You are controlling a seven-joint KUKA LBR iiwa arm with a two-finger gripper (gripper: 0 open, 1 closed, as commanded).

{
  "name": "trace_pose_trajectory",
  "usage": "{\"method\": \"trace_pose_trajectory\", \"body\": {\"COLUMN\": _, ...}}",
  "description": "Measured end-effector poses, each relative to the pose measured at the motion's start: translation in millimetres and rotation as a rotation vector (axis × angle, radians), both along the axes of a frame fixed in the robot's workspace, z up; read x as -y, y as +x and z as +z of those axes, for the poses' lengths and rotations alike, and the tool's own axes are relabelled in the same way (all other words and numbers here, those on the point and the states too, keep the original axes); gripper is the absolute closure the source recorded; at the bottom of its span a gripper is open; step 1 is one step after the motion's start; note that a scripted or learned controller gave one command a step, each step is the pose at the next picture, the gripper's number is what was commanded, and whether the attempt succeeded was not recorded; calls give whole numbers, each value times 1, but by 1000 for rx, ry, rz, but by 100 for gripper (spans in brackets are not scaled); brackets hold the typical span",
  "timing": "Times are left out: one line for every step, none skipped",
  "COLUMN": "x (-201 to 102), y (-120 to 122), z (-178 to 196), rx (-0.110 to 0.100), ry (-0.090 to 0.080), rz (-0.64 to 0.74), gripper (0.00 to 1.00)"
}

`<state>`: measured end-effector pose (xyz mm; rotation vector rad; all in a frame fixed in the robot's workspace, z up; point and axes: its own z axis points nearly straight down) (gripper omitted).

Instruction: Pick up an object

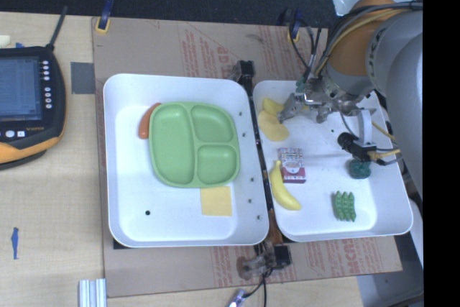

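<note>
The claw point(296, 106) of the grey arm point(392, 61) with its orange band sits low over the far left part of the right-hand shallow white bin point(388, 223), and whether it is wide or narrow cannot be told from this angle; nothing shows between its tips. Just beside the claw, on its left and slightly nearer the camera, lies a pale yellow, lumpy soft-looking object point(272, 120), its long axis running from the far rim toward the near rim, with the rounder end nearer the camera. Below the claw, toward the near rim, rests a small red and white printed packet point(292, 165), roughly square to the bin. Further down and a little left lies a yellow plastic banana point(282, 188), its long axis running near to far, tilted so that the near end points right. Down and right of the claw is a green ridged bunch-like toy point(345, 205), upright in the view, and a dark teal round piece point(359, 169) above it.

Left of the claw, the left-hand shallow white bin point(122, 162) holds a light green three-compartment plastic plate point(194, 144), an orange-red sausage-shaped toy point(146, 121) tucked against the plate's left edge, and a flat yellow square slice point(216, 201) just below the plate.
</note>
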<state>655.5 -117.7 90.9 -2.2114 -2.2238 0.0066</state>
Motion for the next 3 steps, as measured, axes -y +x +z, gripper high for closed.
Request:
{"method": "trace_pose_trajectory", "body": {"x": -19, "y": -73, "z": 1, "rx": 2, "ry": -2, "rz": -1, "gripper": 0}}
{"method": "trace_pose_trajectory", "body": {"x": -1, "y": -16, "z": 1, "rx": 5, "ry": -1, "rz": -2, "gripper": 0}}
{"method": "trace_pose_trajectory", "body": {"x": 78, "y": 1, "z": 1, "rx": 5, "ry": -1, "rz": -4, "gripper": 0}}
